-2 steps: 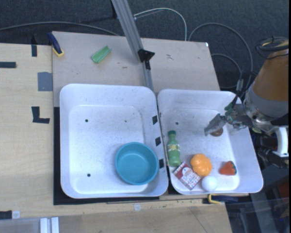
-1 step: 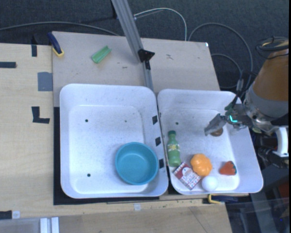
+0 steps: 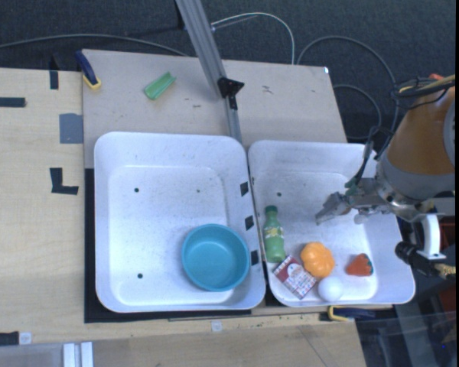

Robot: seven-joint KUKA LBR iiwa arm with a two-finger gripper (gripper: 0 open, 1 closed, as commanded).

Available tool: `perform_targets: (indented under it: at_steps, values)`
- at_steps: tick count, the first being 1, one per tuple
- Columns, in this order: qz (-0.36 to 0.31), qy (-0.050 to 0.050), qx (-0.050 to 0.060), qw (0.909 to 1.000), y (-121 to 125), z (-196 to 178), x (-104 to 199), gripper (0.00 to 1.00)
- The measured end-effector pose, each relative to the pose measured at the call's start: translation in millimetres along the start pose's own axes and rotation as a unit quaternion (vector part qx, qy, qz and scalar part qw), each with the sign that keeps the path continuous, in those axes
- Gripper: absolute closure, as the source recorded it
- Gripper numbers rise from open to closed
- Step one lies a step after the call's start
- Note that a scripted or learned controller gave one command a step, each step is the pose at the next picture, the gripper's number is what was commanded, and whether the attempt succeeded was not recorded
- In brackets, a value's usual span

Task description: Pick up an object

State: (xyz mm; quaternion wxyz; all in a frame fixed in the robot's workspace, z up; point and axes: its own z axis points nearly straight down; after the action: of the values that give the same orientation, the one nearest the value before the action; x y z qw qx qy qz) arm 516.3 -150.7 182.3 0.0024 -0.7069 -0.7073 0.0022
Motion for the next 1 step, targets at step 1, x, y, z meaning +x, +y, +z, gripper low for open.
perform_targets:
  at_steps: [1]
  values:
    - [0.0,0.0,0.0,1.0,8.3,50.0,0.2,0.0]
